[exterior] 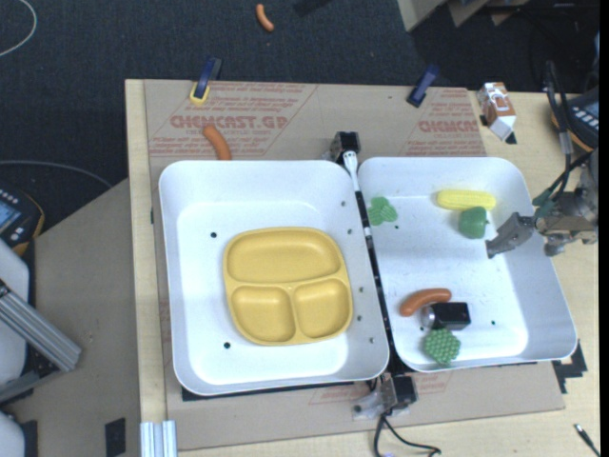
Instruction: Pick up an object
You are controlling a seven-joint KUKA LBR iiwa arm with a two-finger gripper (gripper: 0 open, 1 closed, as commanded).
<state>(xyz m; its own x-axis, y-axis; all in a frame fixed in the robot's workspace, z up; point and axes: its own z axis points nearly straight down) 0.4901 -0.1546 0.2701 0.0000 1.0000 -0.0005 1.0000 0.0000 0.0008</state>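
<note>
Two white bins sit side by side on the counter (285, 112), their inner rims touching along a black seam. The left bin (186, 255) holds one yellow tray (285, 284) with three compartments, lying flat near the middle.

The right bin (533, 303) holds six small things. Near the back lies one yellow corn cob (465, 199), and one green piece (473, 222) touches its front side. One lighter green leafy piece (383, 210) lies by the seam, well apart from those two. Toward the front, one orange-red sausage (424, 300) lies beside one black block (450, 314), and one green knobbly ball (442, 347) sits just in front of the block, touching or nearly so. These three crowd each other; the two at the back do too.

The gripper (504, 238) reaches in over the right bin's right side, with the green piece and the corn near its tip, to the left. One dark finger points left and down; whether the fingers are spread or pressed together cannot be told. Nothing shows between them.

Outside the bins, one orange sausage (218, 142) lies on the counter behind the left bin, and another small orange piece (265, 17) lies on the dark floor beyond. Two blue clamps (204, 82) grip the counter's back edge, the second (422, 86) farther right. One small carton (497, 109) sits at the back right corner.
</note>
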